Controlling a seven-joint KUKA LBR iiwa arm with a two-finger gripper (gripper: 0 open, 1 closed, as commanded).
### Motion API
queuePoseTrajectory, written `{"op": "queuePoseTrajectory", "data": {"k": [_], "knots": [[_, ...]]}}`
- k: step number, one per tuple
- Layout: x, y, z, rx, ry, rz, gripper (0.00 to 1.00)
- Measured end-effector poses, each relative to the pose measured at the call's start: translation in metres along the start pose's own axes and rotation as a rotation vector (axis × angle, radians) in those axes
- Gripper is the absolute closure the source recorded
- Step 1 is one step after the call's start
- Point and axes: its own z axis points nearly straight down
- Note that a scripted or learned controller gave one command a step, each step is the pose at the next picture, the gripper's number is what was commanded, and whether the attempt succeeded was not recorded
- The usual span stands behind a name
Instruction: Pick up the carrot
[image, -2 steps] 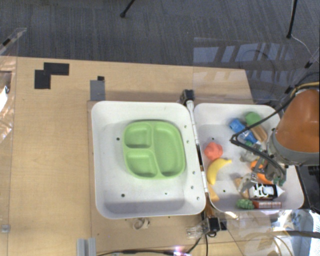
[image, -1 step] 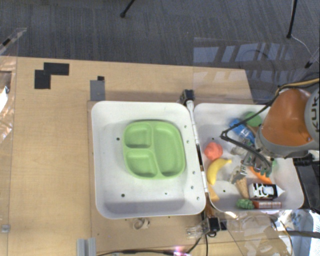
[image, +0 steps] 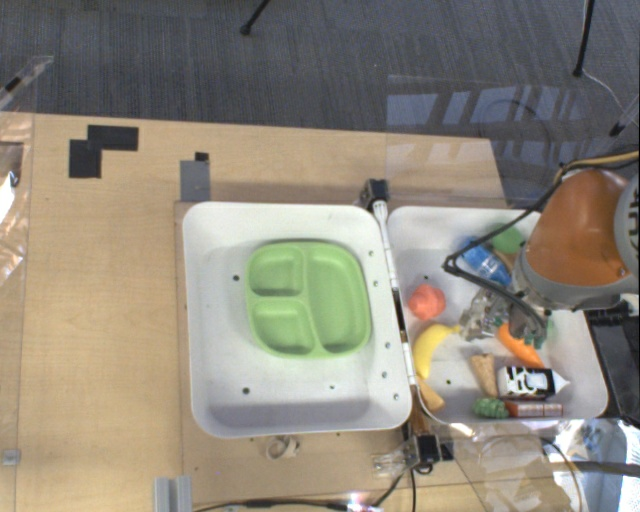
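The carrot (image: 521, 348) is a short orange piece lying in the right bin (image: 592, 395), towards its right side. My gripper (image: 487, 318) hangs low over that bin, just left of the carrot's upper end and close to it. I cannot make out whether it touches the carrot. The arm's orange band (image: 572, 240) and grey wrist cover the bin's upper right part.
Around the carrot lie a banana (image: 430, 350), a red-orange round fruit (image: 428, 299), a blue bottle (image: 487, 263), a green item (image: 508, 240), a tan piece (image: 484, 372), a black-and-white box (image: 527, 381) and a small green item (image: 490, 407). The left bin (image: 215, 400) holds a green divided plate (image: 305, 298).
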Motion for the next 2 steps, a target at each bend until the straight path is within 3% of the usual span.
{"op": "queuePoseTrajectory", "data": {"k": [1,2], "knots": [[-0.0236,0.032,-0.0408,0.006,0.016,0.524,1.0],[-0.0234,0.0309,-0.0403,0.008,0.017,0.525,0.0]]}}
